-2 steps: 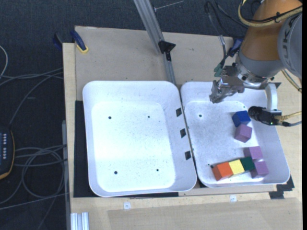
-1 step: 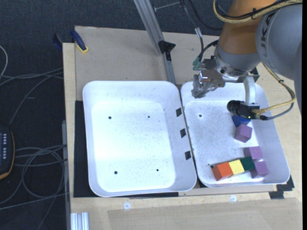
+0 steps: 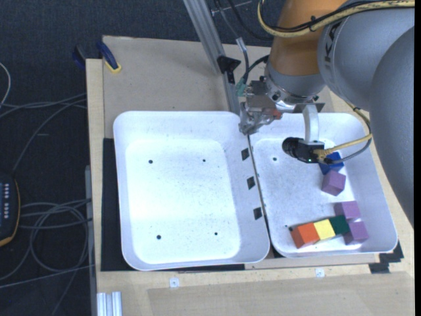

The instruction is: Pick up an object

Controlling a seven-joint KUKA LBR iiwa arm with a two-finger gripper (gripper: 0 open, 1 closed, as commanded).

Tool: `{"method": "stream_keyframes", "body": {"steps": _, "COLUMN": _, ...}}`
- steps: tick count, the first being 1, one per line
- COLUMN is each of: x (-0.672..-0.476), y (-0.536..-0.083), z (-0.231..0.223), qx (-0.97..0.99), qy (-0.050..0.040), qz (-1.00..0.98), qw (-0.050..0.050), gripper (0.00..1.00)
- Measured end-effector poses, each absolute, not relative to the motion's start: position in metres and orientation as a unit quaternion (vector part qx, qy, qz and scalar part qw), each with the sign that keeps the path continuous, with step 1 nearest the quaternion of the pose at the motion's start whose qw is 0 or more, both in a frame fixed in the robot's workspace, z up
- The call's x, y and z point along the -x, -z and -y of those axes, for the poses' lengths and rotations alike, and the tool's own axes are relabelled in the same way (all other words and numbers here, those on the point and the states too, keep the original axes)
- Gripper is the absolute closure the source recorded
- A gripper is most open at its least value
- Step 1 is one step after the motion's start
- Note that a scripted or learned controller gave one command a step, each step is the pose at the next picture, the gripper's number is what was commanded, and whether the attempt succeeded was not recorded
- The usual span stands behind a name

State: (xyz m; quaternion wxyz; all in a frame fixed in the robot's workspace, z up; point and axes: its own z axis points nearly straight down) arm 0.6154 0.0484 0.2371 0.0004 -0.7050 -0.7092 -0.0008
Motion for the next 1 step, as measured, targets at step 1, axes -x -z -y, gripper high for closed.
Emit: {"method": "stream_keyframes", "body": {"steps": 1, "x": -0.621, "y": -0.2328, "z": -0.0937, "qx": 0.705, "qy": 0.0009, "qz": 0.709, "qw": 0.0, "gripper": 1.0}}
